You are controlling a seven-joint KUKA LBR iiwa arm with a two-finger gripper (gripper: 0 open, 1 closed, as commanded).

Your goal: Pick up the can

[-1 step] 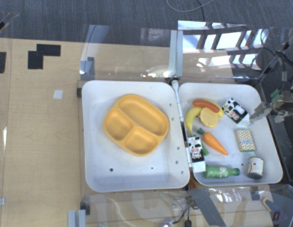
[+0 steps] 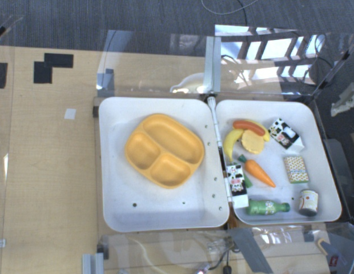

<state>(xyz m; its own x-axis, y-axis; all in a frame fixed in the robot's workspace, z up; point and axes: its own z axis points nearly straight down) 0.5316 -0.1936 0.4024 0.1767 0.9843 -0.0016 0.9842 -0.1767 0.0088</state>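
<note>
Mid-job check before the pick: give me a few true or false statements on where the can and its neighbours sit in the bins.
1. The can stands in the right bin, at its near right corner. True.
2. The yellow plate shares the can's bin. False: it lies in the left bin.
3. The green bottle lies left of the can. True.
4. The carrot rests on top of the can. False: they lie apart.
</note>
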